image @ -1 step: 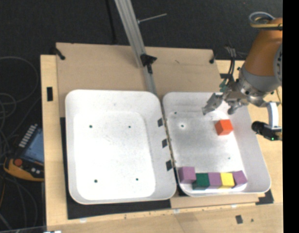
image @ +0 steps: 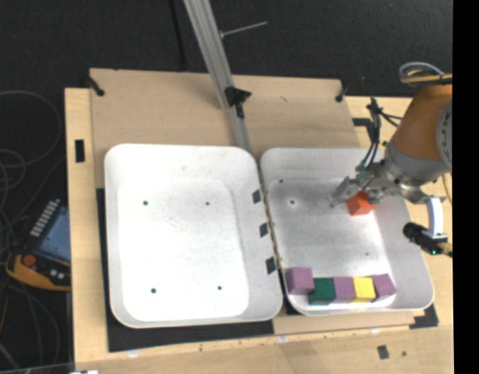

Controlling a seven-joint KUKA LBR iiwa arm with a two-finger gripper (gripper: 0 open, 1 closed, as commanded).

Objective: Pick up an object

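Overhead: left bin [image: 184, 232] bare white; right bin [image: 340, 232] with arm [image: 422, 135] entering from 3 o'clock. Gripper [image: 356, 195] at the bin's 1 o'clock, fingers closed around an orange block [image: 361, 204]. Purple, green, purple, yellow, purple blocks [image: 340, 287] row at 6 o'clock rim.
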